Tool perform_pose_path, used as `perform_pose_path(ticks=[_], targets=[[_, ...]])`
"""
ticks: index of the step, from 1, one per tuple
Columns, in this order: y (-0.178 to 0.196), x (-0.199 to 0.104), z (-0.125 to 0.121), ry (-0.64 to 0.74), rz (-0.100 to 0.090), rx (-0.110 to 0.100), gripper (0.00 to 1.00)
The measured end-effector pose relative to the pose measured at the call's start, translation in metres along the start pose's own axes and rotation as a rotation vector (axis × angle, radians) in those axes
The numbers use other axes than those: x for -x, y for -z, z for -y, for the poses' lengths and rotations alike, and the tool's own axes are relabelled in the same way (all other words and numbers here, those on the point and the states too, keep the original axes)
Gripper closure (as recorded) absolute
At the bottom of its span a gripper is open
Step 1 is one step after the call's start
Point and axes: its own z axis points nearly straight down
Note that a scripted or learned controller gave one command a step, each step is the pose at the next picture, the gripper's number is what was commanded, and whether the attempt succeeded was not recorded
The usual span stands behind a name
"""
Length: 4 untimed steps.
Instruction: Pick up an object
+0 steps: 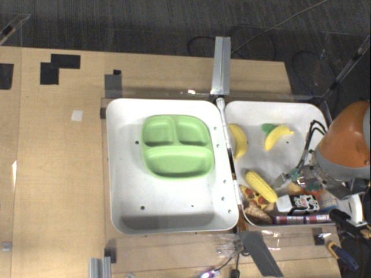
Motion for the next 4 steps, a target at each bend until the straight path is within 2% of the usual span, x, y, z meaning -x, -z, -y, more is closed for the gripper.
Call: perform_pose_path(ticks=[1,2,3,4], targets=[[0.012,-0.002,-0.005,0.003,-0.001,0.010,1.00],[0.000,-0.044,-0.009,-0.248,0.003,0.003,1.00],[0.004,-0.039,-0.029,-0.461,-0.004,-0.014,1.00],[0.004,-0.039,-0.029,-0.461,-0.004,-0.014,0.00]])
